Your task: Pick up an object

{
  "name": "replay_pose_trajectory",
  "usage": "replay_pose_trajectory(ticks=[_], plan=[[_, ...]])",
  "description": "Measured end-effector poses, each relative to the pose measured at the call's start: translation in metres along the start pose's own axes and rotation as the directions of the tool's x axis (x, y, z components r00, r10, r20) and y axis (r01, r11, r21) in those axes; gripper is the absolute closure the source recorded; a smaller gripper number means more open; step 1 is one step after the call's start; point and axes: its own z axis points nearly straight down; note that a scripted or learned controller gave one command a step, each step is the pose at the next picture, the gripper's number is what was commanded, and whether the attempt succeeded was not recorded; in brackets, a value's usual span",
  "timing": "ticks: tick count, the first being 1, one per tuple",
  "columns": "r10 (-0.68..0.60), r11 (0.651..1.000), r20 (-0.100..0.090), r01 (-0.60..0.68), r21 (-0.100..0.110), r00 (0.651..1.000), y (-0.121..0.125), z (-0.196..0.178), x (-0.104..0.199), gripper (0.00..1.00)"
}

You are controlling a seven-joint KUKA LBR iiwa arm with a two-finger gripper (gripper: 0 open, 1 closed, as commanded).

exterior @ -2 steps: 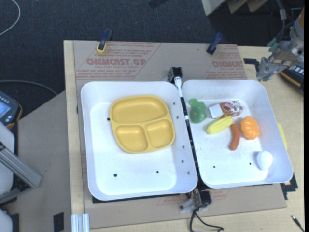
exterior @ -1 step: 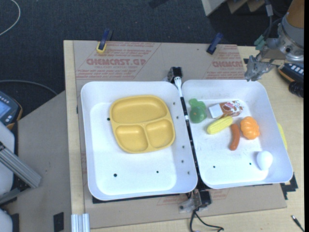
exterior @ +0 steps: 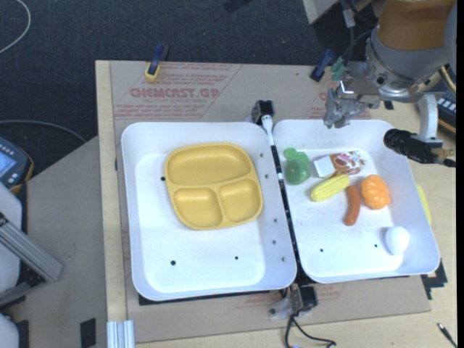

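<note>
Resting on brown board (exterior: 210, 89), two white bins (exterior: 145, 194).

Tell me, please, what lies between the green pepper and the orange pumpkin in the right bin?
In the camera view, a yellow corn cob lies between the green pepper and the orange pumpkin, with a sausage just before the pumpkin.

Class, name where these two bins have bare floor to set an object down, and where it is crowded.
Free: the left bin below the yellow tray; the right bin left of the egg. Crowded: around the corn, sausage and orange.
</note>
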Motion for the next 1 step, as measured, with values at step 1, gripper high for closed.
replay_pose_trajectory(ticks=[1], plan=[[0.001, 1.000, 0.000, -0.001, 0.005, 1.000, -0.0255, 0.0392, 0.0877, 1.00]])
